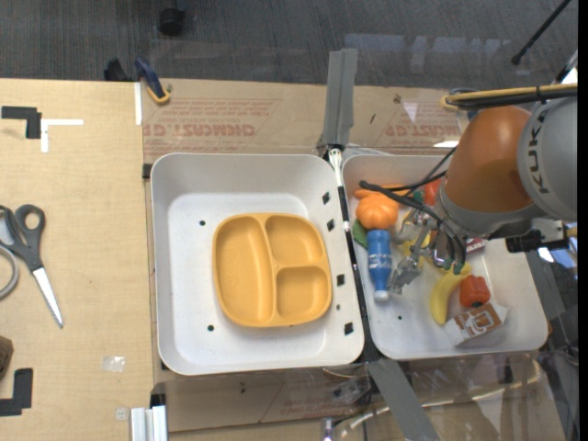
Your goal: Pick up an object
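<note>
A brown carton [478, 320], a red block [474, 290] and a banana [444, 294] lie nearest in the right bin [519, 338]; the gripper [415, 263], fingers spread and grasping nothing, hangs beside a blue bottle [378, 263], an orange fruit [377, 211] beyond

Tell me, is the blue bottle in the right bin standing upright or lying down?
Lying down. The blue plastic bottle with white cap shows its whole side lengthwise on the floor of the right white bin, beside the orange round fruit.
</note>
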{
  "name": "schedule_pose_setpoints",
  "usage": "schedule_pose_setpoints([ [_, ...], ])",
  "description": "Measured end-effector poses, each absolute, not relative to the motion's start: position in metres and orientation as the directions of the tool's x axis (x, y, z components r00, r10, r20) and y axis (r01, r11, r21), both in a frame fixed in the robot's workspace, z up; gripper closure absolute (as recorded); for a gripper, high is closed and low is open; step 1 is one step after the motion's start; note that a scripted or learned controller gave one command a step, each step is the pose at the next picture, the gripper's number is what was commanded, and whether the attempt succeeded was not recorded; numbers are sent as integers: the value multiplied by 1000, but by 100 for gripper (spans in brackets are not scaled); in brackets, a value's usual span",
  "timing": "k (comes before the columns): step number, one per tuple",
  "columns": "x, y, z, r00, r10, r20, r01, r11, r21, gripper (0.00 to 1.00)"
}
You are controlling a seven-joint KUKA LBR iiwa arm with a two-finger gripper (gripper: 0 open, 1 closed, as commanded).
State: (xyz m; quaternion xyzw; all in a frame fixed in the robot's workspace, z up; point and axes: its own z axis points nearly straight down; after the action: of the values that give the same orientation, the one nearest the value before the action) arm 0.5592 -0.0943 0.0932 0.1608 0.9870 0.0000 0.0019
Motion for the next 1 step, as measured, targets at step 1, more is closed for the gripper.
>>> schedule_pose_setpoints([
  [1, 630, -93, 94, -942, 337, -5, 337, 942, 1, 0],
])
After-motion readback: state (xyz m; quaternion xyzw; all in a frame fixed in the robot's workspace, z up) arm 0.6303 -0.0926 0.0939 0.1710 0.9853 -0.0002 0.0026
